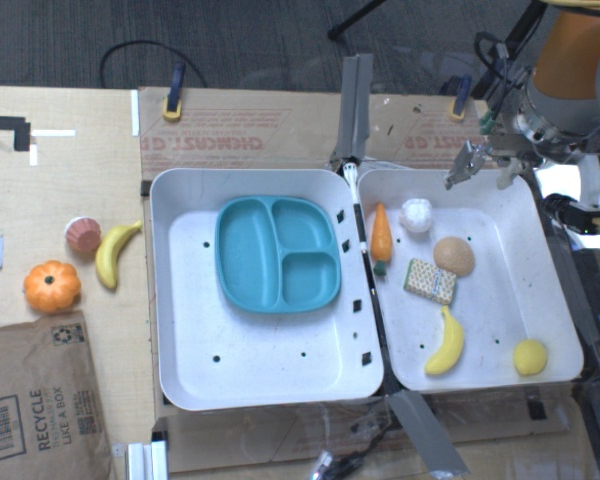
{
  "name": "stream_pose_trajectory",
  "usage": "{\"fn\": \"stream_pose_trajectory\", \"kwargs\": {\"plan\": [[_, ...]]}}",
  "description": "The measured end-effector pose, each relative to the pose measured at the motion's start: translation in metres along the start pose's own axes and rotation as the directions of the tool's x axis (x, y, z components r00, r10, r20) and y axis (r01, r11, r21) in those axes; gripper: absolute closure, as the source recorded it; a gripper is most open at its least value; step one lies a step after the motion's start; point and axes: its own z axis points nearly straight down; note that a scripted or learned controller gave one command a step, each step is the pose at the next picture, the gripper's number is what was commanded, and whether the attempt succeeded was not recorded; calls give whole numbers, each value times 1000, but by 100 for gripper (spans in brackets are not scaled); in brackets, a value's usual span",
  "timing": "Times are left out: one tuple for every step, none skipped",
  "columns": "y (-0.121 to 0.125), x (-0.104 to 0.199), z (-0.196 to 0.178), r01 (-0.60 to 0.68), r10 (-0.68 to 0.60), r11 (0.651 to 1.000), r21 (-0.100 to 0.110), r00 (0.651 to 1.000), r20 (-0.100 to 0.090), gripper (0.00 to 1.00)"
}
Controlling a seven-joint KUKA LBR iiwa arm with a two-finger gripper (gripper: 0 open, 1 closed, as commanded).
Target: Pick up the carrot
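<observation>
An orange carrot with a green tip lies upright along the left wall of the right bin. My gripper hangs over the bin's far rim, well to the right of the carrot and apart from it. Its two fingers stand spread, with nothing between them.
The right bin also holds a white ball, a brown potato, a cracker box, a banana and a lemon. A teal divided plate sits in the left bin. A pumpkin and another banana lie on the bench at left.
</observation>
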Motion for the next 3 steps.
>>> {"fn": "stream_pose_trajectory", "kwargs": {"plan": [[-6, 126, 32, 116, -116, 993, 0, 993, 0, 0], [-41, 44, 81, 3, -3, 1000, 0, 1000, 1, 0], [-53, 47, 133, 239, -239, 971, 0, 971, 0, 0]]}}
